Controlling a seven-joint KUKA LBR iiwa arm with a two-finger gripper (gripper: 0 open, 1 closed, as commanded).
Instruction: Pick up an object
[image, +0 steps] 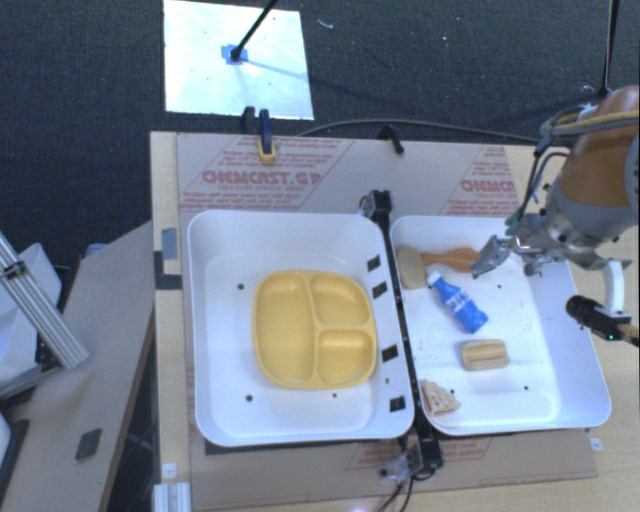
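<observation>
Right bin has four things in it: a wooden brush at the top left, a blue bottle just below it, a little bread-roll-looking block, and a sandwich-wedge thing by the divider. The left bin just has one yellow divided plate. The hand hangs over the brush handle's right end, holding nothing that I can see, and honestly it's too small and blurry to tell how its fingers are set, with the arm cut off at the right edge.
</observation>
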